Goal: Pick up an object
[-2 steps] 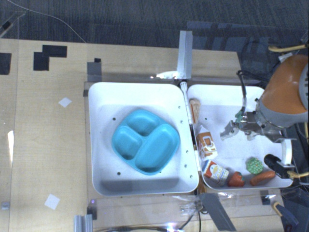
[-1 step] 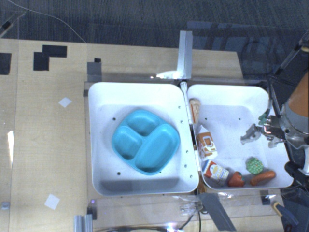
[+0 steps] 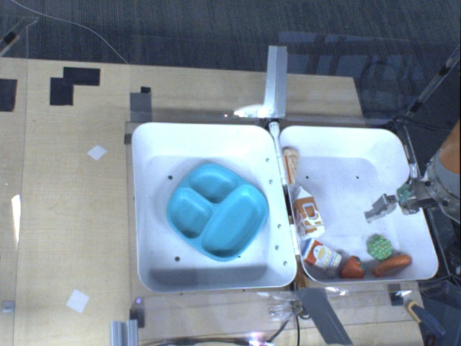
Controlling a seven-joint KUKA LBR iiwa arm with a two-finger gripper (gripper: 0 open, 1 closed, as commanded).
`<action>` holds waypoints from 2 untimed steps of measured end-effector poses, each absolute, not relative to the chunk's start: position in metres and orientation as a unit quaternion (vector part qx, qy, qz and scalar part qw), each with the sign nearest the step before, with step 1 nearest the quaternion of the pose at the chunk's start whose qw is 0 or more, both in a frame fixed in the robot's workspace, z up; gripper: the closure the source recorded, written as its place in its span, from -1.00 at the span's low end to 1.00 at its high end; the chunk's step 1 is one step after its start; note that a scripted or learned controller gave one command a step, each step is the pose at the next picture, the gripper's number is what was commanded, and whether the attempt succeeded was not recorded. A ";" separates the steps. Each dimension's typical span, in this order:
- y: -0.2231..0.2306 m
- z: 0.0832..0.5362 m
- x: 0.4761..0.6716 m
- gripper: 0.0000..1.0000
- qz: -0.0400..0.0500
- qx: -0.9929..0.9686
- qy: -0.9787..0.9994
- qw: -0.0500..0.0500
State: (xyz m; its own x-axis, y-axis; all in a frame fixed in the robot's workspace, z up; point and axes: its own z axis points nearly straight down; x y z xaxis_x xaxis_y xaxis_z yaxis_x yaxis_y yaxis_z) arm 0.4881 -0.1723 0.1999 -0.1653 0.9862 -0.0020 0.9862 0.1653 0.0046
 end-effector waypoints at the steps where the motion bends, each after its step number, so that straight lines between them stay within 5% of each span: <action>1: -0.145 0.167 0.524 -1.00 0.001 0.699 0.715 0.002; 2: -0.206 0.203 0.488 -1.00 0.001 0.651 0.759 0.003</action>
State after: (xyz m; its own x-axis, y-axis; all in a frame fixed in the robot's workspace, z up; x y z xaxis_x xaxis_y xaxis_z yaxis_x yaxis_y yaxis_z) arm 0.4884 -0.2055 0.2028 -0.1519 0.9884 -0.0031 0.9884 0.1519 0.0055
